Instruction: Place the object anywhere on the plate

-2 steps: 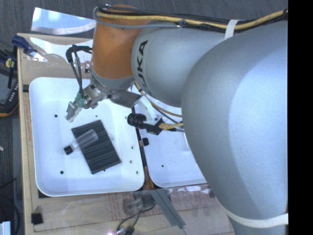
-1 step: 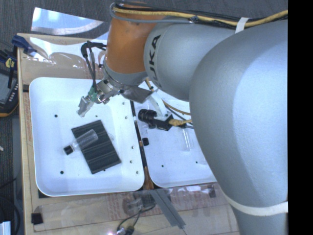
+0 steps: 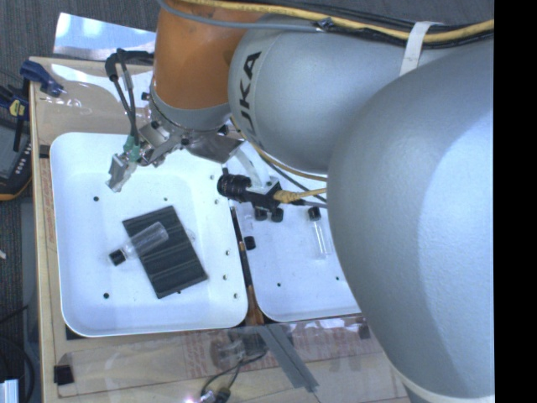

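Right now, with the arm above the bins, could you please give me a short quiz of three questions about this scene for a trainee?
1. True or false: the black plate lies in the right bin.
2. Where is the end effector? A) above the left bin's far part; B) above the right bin; C) touching the plate.
3. How many vials can you see in the right bin?

Key
1. False: it lies in the left bin.
2. A.
3. One clear vial, lying flat.
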You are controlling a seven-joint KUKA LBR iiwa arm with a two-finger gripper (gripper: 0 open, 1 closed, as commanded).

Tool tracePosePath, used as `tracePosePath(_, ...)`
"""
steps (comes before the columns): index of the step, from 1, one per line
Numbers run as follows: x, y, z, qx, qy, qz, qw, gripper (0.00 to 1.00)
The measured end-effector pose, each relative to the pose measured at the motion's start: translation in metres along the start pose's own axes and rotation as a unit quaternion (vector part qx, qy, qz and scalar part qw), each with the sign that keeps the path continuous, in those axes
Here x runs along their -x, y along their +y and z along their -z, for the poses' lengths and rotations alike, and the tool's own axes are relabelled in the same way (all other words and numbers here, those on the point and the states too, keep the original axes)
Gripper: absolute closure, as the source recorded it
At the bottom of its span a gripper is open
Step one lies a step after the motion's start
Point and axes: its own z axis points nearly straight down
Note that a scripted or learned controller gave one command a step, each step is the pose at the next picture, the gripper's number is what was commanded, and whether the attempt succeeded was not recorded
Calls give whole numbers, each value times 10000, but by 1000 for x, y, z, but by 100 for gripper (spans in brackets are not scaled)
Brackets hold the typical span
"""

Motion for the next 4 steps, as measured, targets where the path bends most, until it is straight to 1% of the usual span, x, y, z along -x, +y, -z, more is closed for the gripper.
tracePosePath(1,-37,-13,-22,-13,-5,42,10000,0)
tracePosePath(2,-21,-18,-32,-20,-3,-100,9999,0)
tracePosePath(3,-38,14,16,-2,-4,-249,9997,0)
tracePosePath(4,-78,-34,-47,-20,-5,-654,9979,0)
